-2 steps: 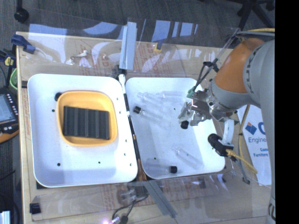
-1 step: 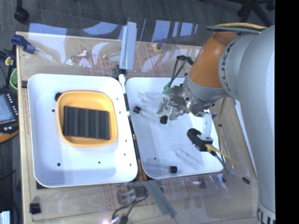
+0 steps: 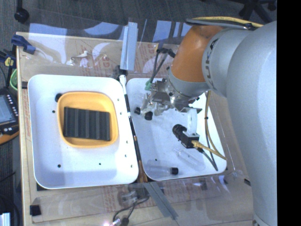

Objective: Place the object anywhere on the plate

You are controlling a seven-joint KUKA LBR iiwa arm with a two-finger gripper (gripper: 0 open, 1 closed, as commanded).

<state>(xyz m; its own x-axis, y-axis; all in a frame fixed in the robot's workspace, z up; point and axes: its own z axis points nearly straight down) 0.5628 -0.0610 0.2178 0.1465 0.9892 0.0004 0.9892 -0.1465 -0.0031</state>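
arm over the right bin, plate in the left

a wooden bench (image 3: 70,55) stands on a dark carpeted floor, with chair legs showing at the top edge of the scene. two shallow white bins sit side by side on the bench. the left bin (image 3: 42,126) carries a yellow plate (image 3: 87,119) with rounded corners, set a little toward the bin's far left side; a dark ribbed patch fills the middle of the plate. nothing else lies on the plate.

the right bin (image 3: 160,145) is partly covered by the grey arm (image 3: 244,93), which comes in from the right with its orange band (image 3: 193,51) above the wrist. the gripper (image 3: 153,105) hangs over the far left part of the right bin, close to the wall shared with the left bin. i cannot tell whether it is holding anything or how its jaws stand, as the wrist hardware crowds that spot.

a clear tube with a black cap (image 3: 162,170) lies near the right bin's near edge, well apart from the gripper. another clear tube (image 3: 190,158) lies just beyond it toward the near right corner. a small black part on a yellow cable (image 3: 186,135) hangs over the middle of the bin.
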